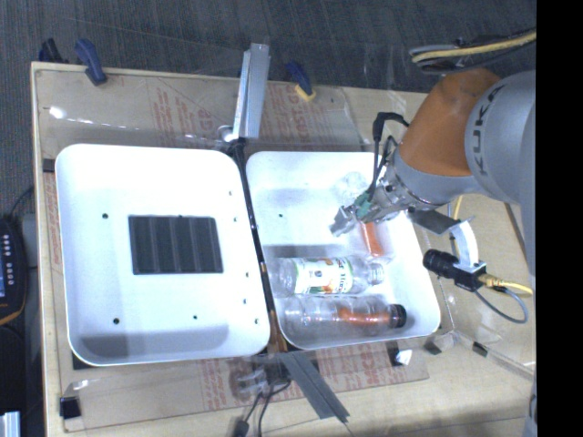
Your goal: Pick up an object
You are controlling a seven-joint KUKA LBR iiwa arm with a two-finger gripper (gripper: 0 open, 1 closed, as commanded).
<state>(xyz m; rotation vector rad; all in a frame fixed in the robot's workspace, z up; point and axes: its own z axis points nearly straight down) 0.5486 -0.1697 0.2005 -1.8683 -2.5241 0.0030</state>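
Your tool [357, 215] hangs low over the right bin [273, 185], near its far right corner; whether it is wide, narrow or gripping cannot be told, and it sits just above an orange tube-like item [373, 238]. Nearer you lie a clear bottle with a white and green label [328, 276] and, beside the near wall, a clear bottle with orange contents and a dark cap [351, 316]. On the table [137, 94], the left bin [146, 189] carries a dark ribbed panel [176, 244].
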